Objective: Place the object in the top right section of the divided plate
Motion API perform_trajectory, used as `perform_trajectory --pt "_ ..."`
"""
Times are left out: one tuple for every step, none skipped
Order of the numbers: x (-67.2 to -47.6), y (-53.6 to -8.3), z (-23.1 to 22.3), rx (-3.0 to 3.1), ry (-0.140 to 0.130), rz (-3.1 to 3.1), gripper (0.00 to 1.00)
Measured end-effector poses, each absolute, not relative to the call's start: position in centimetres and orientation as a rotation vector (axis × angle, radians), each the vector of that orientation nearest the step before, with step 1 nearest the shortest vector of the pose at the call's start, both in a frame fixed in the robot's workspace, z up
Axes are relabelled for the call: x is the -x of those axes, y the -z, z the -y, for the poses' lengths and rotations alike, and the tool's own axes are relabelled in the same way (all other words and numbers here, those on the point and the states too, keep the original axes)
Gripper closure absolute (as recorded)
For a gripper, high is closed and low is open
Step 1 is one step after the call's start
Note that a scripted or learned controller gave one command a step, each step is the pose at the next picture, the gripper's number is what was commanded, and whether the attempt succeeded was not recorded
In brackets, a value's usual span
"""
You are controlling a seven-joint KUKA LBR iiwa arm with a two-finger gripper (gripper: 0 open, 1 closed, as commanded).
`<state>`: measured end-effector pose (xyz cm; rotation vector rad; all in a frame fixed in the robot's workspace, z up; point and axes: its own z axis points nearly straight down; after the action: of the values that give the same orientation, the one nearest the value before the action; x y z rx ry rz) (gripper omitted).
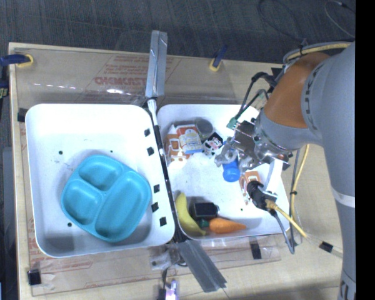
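Note:
A blue divided plate (106,197) lies in the left bin (44,127), tilted, with two small sections toward the upper left and one large section at the lower right. My gripper (230,162) hangs low over the right bin (194,112), in its middle right part. A small blue object (231,173) sits directly at the gripper's tip, touching or very close to it. Whether it is gripped I cannot tell, since the wrist hides the contact.
The right bin also holds a small carton (186,140), a black-and-white item (212,145), a banana (185,214), a black block (204,209), a carrot (225,226) and an orange-white piece (251,181). A ridge (157,167) divides the bins.

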<state>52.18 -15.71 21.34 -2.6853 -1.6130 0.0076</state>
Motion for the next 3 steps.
perform_trajectory --pt "-53.4 -19.0 7.7 2.696 -0.007 1.604 1.0" --pt "-62.8 -19.1 0.9 2.337 -0.004 2.096 1.0" --pt "-56.7 -19.1 -2.6 2.254 -0.006 2.183 1.0"
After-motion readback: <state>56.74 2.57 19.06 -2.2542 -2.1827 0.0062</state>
